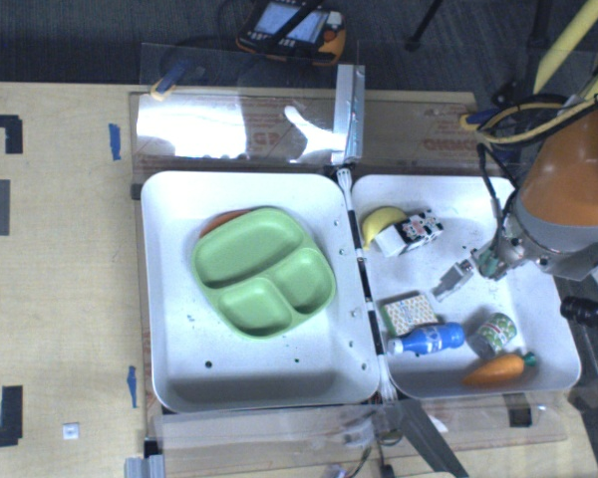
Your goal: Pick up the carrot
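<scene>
The carrot, a stubby orange taper, lies in the right bin's near right corner. My tool hovers open and empty farther back.

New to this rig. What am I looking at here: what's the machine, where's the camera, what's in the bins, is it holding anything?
One camera, fixed above the bench, looks down at a slant on two shallow white bins. The grey arm with an orange band comes in from the right; that is the robot, and its gripper hangs over the right bin with nothing visibly held. The left bin holds a green divided plate. The right bin holds a banana, a small black and white toy, a patterned packet, a blue bottle, a small can and the carrot, lying at the near edge, untouched.
</scene>
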Action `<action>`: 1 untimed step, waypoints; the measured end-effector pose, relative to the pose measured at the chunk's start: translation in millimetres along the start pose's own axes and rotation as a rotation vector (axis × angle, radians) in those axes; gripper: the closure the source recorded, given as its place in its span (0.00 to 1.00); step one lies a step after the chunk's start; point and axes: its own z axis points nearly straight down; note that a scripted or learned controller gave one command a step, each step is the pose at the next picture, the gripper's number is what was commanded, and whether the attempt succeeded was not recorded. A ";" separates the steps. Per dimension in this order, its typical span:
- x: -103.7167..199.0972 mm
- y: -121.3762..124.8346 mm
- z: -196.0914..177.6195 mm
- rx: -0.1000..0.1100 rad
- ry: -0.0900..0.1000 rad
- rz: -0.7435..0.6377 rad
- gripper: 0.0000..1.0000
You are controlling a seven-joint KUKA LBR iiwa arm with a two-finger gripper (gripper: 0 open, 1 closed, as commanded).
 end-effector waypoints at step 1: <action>-25.0 32.7 62.7 -0.002 -0.002 0.138 0.00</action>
